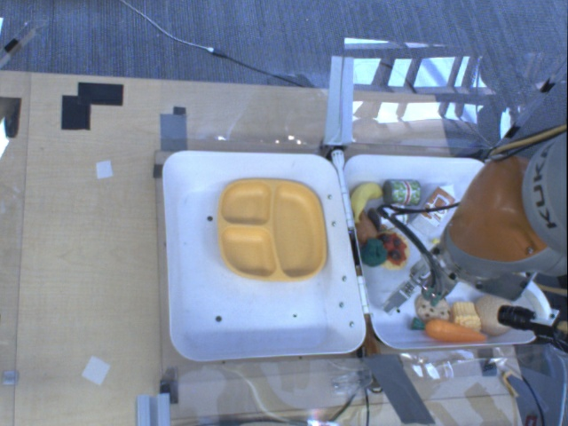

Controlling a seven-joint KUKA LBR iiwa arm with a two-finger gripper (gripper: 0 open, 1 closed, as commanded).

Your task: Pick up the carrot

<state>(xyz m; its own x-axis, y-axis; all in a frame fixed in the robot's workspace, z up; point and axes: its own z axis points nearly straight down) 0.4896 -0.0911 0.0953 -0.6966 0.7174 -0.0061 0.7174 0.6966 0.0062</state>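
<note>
1. Wood bench (pixel 80 264) on blue carpet, cable running across the far floor; two white bins side by side.
2. Left bin (pixel 191 327): holds a yellow divided plate (pixel 271 227), nothing on it that I can see.
3. Right bin (pixel 390 331): cluttered. Far end has a banana (pixel 362 198), a green can (pixel 402 192) and a packet (pixel 437 204); a green-and-red toy (pixel 382 250) in the middle; near end has corn (pixel 464 312), a pale round item (pixel 491 311) and the carrot (pixel 454 331).
4. Carrot lies flat on the bin floor by the near wall, just near of the corn.
5. Arm (pixel 501 220) hangs over the right bin; gripper (pixel 423 289) low, just far-left of the carrot, close to a small tan piece. Can't tell whether the gripper is released or clenched, too cluttered.
6. Progress: carrot not lifted, nothing visibly grasped. Left to do: line up on the carrot, grasp, raise clear of the bin.
</note>
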